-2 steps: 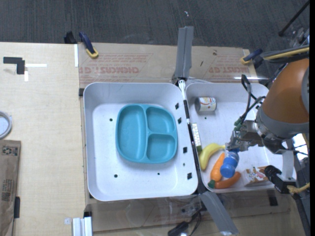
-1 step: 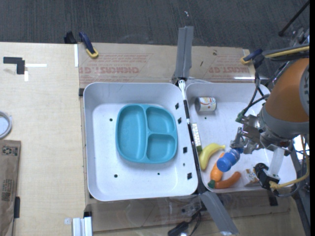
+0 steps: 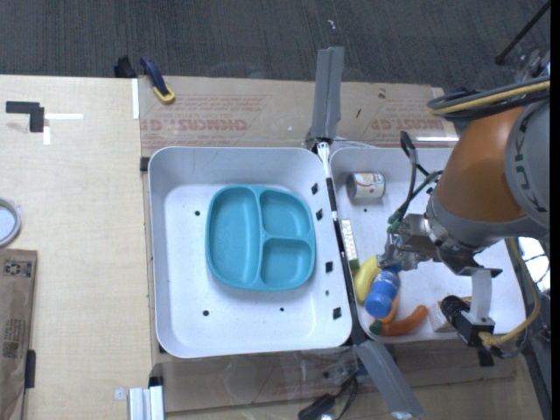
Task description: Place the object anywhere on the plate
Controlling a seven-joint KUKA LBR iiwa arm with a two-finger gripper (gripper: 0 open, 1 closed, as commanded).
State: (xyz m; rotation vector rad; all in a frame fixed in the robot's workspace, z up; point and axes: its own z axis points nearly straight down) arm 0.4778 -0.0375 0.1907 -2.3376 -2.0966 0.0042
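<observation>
1. A roll of tape point(image 3: 7, 223) lay at the left edge of the bench, with a brown paper bag point(image 3: 17, 322) just near of it.
2. The left bin point(image 3: 162, 261) held a teal plate point(image 3: 261, 237) with 3 compartments, 1 long on the left and 2 smaller on the right; it sat about in the middle of the bin.
3. The right bin point(image 3: 398, 157) held a small can point(image 3: 366, 185) lying on its side toward the far end.
4. Near the left wall of that bin lay a yellow banana-like piece point(image 3: 364, 278), a blue bottle point(image 3: 381, 294) touching it, and an orange carrot-like piece point(image 3: 404, 322) at the near end.
5. The gripper point(image 3: 391, 256) hovered just above the blue bottle's far end, reaching in from the right; I cannot tell whether its fingers were spread or closed, nor whether they grasped anything.
</observation>
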